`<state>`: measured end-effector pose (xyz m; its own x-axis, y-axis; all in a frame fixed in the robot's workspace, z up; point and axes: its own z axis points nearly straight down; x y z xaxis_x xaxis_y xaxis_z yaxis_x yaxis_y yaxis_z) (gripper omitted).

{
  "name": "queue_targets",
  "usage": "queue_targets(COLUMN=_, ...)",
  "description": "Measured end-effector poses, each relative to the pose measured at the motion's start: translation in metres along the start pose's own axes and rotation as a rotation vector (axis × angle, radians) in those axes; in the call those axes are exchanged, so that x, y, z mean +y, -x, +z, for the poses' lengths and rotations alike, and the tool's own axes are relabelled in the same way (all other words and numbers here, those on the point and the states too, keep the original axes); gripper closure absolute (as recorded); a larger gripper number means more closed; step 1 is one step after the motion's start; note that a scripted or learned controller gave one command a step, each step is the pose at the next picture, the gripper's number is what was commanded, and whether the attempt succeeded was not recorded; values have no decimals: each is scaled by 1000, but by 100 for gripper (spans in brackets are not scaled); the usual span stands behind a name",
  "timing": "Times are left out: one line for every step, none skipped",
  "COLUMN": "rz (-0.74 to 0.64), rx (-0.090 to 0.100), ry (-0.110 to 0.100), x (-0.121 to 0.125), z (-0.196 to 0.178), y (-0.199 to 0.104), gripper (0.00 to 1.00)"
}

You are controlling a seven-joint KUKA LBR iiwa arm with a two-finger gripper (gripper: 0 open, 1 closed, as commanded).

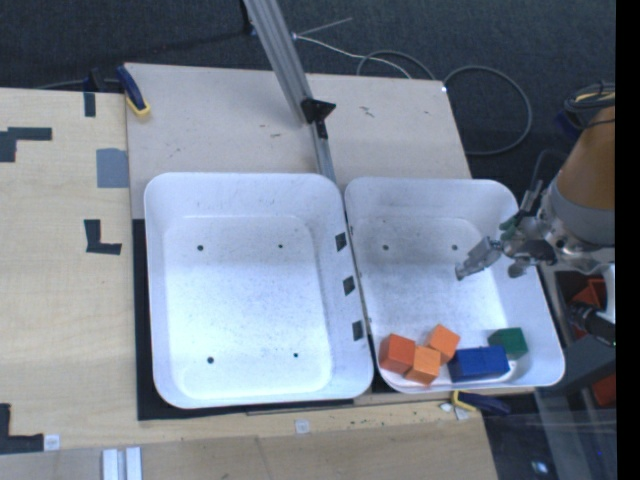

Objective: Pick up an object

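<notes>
The table [60, 298] carries two shallow white bins side by side: the left bin [160, 268] and the right bin [400, 193]. The arm [590, 183], grey with an orange band, enters from the right edge of the view and extends over the right bin's right wall. The end effector [478, 260] sits above the right half of the right bin's floor, tilted down and to the left, well apart from the objects. Nothing is visible between its fingers; whether they are spread or closed cannot be determined, because the tip appears small and blurred. The objects are grouped along the near wall of the right bin. Three orange blocks lie close together: one orange block [398, 351] at the left, a second orange block [425, 365] just beside it and nearest the rim, and a third orange block [444, 341] slightly farther in. A blue block [478, 364] lies just to their right, and a green block [511, 341] sits beside the blue block's far right end.
</notes>
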<state>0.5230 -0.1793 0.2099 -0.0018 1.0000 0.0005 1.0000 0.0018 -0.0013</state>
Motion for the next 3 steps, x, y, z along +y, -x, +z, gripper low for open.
queue_targets(rz=-1, rx=0, ry=3, x=-16, z=-33, y=-13, gripper=0)
queue_targets(rz=-5, rx=-1, ry=8, x=8, z=-95, y=-46, gripper=0)
queue_targets(rz=-1, rx=-1, ry=3, x=29, z=-113, y=-46, gripper=0)
